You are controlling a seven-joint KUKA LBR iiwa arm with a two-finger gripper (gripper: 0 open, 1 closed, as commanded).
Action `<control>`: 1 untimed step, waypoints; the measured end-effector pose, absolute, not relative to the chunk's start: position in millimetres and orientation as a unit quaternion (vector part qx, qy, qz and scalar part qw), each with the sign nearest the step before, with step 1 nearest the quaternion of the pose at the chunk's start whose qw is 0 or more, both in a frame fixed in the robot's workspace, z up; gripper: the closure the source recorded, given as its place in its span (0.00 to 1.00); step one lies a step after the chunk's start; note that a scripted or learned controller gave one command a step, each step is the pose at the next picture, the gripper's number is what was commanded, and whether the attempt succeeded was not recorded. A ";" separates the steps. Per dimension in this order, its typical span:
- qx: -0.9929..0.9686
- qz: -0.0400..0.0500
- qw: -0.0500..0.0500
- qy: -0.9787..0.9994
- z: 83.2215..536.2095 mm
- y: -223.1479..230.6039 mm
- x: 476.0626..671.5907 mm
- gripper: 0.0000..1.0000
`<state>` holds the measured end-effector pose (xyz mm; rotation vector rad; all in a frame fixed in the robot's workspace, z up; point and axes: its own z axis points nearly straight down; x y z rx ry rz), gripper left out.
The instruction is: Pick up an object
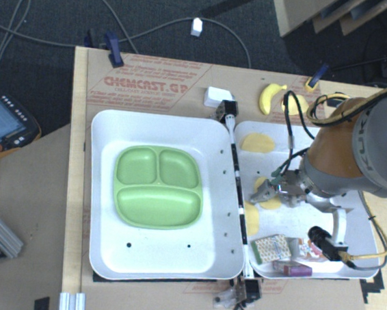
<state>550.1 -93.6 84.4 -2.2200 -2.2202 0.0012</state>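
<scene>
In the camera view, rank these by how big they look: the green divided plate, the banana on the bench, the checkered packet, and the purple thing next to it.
1. Green divided plate, far the largest.
2. Banana and checkered packet: these look about alike, so I won't rank them.
3. Purple object, smallest, though partly at the bin's edge.

A green plastic divided plate (158, 187) is seen lying in the left shallow white bin (101, 244). The grey arm with its orange band (338, 154) is extended over the right white bin (364, 234), and its two-finger gripper (266, 191) is lowered just above a pale yellow flat piece (271, 204). A second yellow disc (258, 143) is seen further back, while a patterned square packet (271, 248) and a purple tube (292, 268) are placed near the front wall. A yellow banana-shaped toy (271, 97) is set on the bench behind the bins.
</scene>
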 end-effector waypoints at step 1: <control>-0.707 0.000 0.000 -0.707 84.5 -91.4 578.4 0.00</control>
